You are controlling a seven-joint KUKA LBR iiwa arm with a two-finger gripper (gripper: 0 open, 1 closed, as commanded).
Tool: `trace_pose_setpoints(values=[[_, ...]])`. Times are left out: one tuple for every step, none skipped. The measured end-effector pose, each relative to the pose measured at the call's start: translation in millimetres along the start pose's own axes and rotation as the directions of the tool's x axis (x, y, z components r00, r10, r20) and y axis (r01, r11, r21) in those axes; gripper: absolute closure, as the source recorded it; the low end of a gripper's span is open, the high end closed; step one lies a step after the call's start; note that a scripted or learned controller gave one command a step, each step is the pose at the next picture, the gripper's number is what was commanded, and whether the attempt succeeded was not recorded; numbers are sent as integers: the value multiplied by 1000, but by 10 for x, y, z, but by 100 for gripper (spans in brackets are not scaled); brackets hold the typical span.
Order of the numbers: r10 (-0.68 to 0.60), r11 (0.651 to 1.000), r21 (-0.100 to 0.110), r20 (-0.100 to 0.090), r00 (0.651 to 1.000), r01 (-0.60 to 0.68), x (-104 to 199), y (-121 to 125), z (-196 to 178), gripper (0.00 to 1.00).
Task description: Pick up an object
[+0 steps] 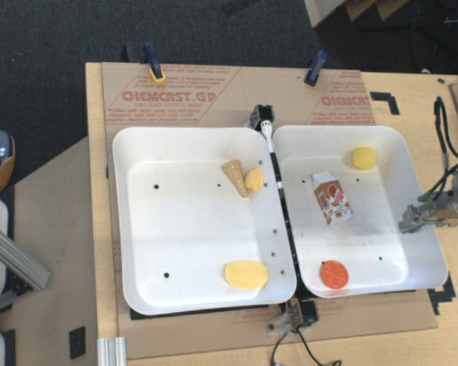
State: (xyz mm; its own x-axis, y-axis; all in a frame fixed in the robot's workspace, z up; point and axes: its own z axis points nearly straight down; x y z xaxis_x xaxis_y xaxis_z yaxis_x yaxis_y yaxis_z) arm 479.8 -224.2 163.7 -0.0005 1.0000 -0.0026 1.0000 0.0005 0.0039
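- Hovering at the right rim of the right bin (343, 130): gripper (417, 219); its grip state I cannot tell.
- Step, judged: approach. Next move likely needs centring over the packet (332, 199) mid-bin.

2 white bins (137, 204). Left: tan cone (234, 178), yellow lump (254, 179), yellow oval (246, 274). Right: yellow ball (363, 158), orange disc (334, 274), red-and-white packet (332, 199).

From my screen I see a brown board (214, 90) with red lettering lying under the two bins, held at its far edge by a blue and yellow clamp (153, 63) on the left and a blue clamp (316, 67) further right. Black cables (445, 139) hang at the right edge, and dark carpet (61, 21) lies beyond the bench.
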Motion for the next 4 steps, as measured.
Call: trace_pose_setpoints(values=[[1,1000,7,-4,1000,-1,8,-13,292,100],[0,1000,0,0,1000,0,0,-1,35,100],[0,1000,0,0,1000,0,-1,0,-120,100],[1,1000,8,-5,1000,-1,9,-15,267,100]])
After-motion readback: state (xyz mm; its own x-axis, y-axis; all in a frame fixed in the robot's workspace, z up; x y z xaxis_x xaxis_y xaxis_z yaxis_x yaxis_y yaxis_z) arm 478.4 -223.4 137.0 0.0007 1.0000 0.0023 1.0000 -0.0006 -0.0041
